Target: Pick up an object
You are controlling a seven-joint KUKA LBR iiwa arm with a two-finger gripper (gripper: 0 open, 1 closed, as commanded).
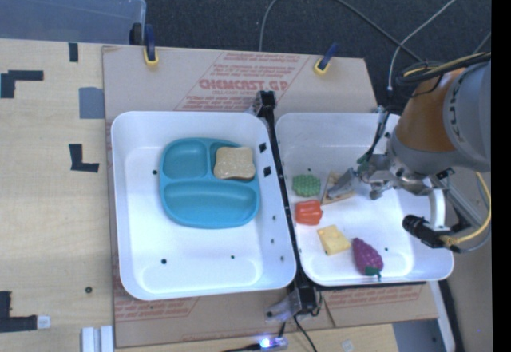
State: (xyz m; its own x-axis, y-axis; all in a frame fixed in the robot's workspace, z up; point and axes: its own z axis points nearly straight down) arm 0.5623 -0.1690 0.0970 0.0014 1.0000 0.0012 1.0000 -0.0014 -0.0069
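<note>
My gripper (342,184) reaches into the right bin (335,131) from the right, low over its middle. A small tan piece (341,198) lies right under its tip, partly covered; whether it is gripped cannot be made out. Just left of the tip sits a green round item (306,184). Below that lies a red-orange item (309,212). A yellow wedge (333,239) and a purple grape bunch (367,255) rest nearer the front of this bin.
The left bin (144,255) holds a blue divided plate (200,203) with a slice of bread (235,163) in its upper right section. A black divider (278,183) joins the bins. Cables run behind the right bin.
</note>
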